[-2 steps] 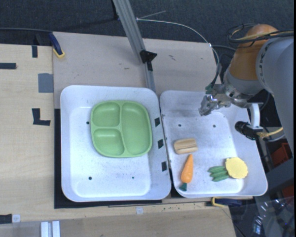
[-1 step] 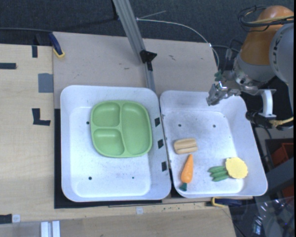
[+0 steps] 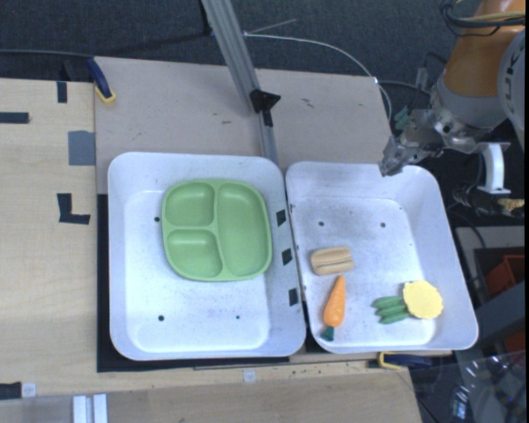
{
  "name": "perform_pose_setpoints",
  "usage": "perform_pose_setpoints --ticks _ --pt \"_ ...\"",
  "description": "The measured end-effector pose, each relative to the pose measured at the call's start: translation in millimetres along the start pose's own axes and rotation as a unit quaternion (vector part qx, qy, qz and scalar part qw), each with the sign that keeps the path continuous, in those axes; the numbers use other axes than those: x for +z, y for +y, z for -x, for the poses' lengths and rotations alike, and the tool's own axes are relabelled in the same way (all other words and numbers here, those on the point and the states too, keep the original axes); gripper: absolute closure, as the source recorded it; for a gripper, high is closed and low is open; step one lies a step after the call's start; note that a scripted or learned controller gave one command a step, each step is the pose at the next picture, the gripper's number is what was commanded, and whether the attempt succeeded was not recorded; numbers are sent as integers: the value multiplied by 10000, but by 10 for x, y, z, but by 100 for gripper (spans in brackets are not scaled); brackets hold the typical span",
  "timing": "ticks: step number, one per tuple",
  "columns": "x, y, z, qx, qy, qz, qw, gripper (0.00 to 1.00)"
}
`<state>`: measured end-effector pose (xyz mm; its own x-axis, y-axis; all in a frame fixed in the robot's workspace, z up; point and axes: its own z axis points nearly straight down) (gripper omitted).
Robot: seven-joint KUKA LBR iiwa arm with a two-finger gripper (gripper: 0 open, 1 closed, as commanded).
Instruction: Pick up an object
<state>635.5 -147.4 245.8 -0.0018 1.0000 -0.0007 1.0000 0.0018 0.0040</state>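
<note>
Bench (image 3: 185, 122), gripper (image 3: 393, 167) fingers indistinct

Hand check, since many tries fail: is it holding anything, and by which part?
Nothing is held: the hand hangs over the right bin's far rim, nothing between its fingers.

Worktop (image 3: 35, 263): pale wood-toned surface, dark tape marks on its left part; a tan board (image 3: 176, 104) covers the far middle.

Left bin (image 3: 128, 324): shallow, white, speckled with dark marks. Holds a green divided plate (image 3: 217, 229), three compartments, lying flat toward the far side.

Right bin (image 3: 423, 196): shallow, white, touching the left bin along their shared edge.

Metal rail (image 3: 234, 47): grey, slanting from the far edge down to the seam between the bins, with a black bracket (image 3: 264, 101) partway along.

Clamp (image 3: 101, 82): blue and yellow, at the board's far left corner.

Thin cable (image 3: 326, 51): arcs across the far side of the board.
</note>
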Motion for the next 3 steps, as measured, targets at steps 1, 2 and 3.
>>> perform_pose_setpoints --ticks 1,2,3 --pt "37 130 -625 -27 12 -23 10000 100" --pt "-3 260 -1171 -27 13 -21 10000 100" --pt "-3 241 -1794 -30 15 -27 10000 100"
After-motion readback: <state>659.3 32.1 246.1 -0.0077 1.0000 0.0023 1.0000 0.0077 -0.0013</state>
